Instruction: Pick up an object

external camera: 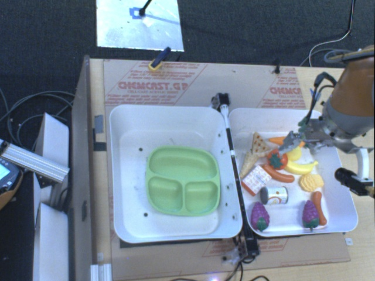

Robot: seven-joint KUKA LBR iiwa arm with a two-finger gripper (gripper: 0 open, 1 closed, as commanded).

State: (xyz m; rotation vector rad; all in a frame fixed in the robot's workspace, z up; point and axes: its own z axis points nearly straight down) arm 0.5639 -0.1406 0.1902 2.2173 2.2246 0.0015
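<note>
The right white bin (349, 214) holds several toy foods. Among them are a yellow banana (302, 167), a red tomato with a green top (274, 159), a tan wedge (256, 144), a small can (276, 195) and two purple grape bunches (259, 215) (311, 213). My gripper (293, 145) hangs low over the upper middle of this bin. It is right above a small yellow piece (295, 153), next to the banana and an orange carrot (276, 140). Nothing is visibly lifted.
The left white bin (126, 157) holds a green divided plate (183, 180). A black divider bar (232, 157) runs between the bins. A white and red box (256, 181), a red sausage (278, 175), a yellow ridged piece (312, 182) and an orange piece (319, 202) also lie in the right bin.
</note>
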